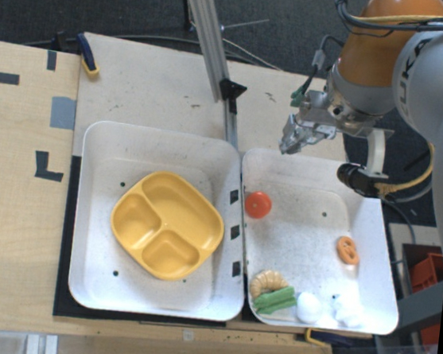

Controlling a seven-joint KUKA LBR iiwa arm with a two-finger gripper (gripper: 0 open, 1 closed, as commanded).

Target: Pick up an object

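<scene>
Two white bins sit on a pale bench (153, 84) over dark floor. The gripper (292, 143) hangs above the right bin (375, 231); whether its tips are apart is unclear.

Metal pole (210, 39) slanting over bench; yellow-blue clamp (87, 53) top left.

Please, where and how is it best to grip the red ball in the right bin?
Probably across the middle of the red ball, coming straight down from above. It looks round, so only its widest part gives the fingers a hold. It lies near the bin's left wall, so the fingers likely fit better along that wall than across it. The gripper hangs above the bin's far edge.
</scene>
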